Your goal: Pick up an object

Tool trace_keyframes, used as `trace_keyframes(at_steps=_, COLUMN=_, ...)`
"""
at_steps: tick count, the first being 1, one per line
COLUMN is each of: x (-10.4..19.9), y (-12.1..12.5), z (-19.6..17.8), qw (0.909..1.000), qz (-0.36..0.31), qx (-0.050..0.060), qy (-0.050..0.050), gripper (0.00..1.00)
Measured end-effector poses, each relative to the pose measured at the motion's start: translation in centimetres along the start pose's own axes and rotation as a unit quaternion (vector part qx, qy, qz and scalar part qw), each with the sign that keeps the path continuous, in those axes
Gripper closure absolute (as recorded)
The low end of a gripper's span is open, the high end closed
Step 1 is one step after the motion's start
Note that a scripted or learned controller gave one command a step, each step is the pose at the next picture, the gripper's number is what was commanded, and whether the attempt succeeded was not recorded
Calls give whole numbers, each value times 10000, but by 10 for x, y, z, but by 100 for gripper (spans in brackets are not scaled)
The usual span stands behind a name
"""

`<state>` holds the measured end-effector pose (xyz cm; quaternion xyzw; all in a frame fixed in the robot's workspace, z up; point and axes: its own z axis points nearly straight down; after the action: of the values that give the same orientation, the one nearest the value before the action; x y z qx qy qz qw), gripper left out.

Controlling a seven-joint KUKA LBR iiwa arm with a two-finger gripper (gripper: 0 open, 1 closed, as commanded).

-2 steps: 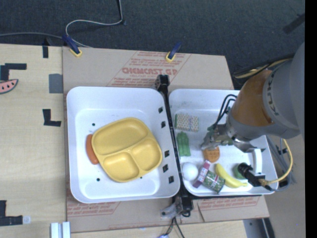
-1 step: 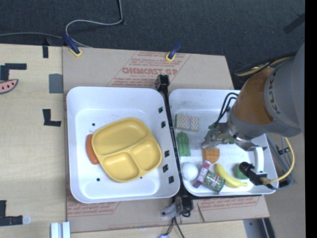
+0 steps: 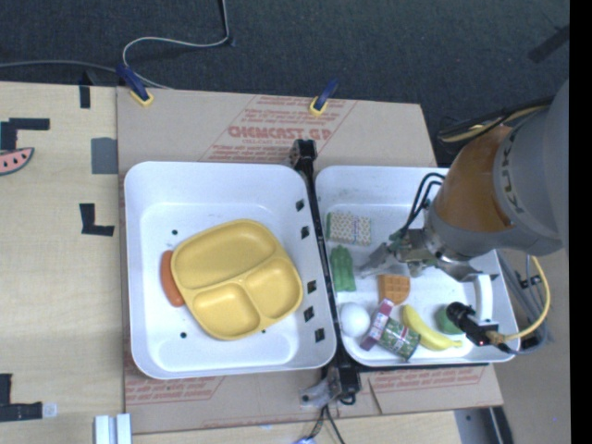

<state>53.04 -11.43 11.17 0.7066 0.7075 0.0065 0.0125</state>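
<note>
End effector (image 3: 393, 259) low in right bin (image 3: 416, 181), grip state can't tell. Orange waffle (image 3: 394, 289) just below it, green piece (image 3: 342, 268) left, banana (image 3: 427, 330) below near front rim. Left bin (image 3: 148, 248) holds yellow tray (image 3: 236, 277).

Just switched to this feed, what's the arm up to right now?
The arm's end effector is down in the right bin, poised over the orange waffle-like piece, near the green block. A banana, white ball and small packet lie nearby. The left bin holds a yellow divided tray. Nothing is visibly lifted yet.
</note>
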Motion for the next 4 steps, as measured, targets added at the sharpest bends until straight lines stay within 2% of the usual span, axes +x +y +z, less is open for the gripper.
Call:
trace_keyframes(at_steps=1, x=1, y=0, z=-9, qw=10000, qz=-5, qx=4, qy=6, gripper=100)
trace_keyframes(at_steps=2, x=1, y=0, z=-9, qw=10000, qz=-5, qx=4, qy=5, gripper=0)
trace_keyframes(at_steps=3, x=-11, y=-41, z=25, qw=9999, qz=6, qx=125, qy=41, gripper=0)
trace_keyframes(at_steps=4, x=-12, y=-40, z=15, qw=9999, qz=10, qx=113, qy=30, gripper=100)
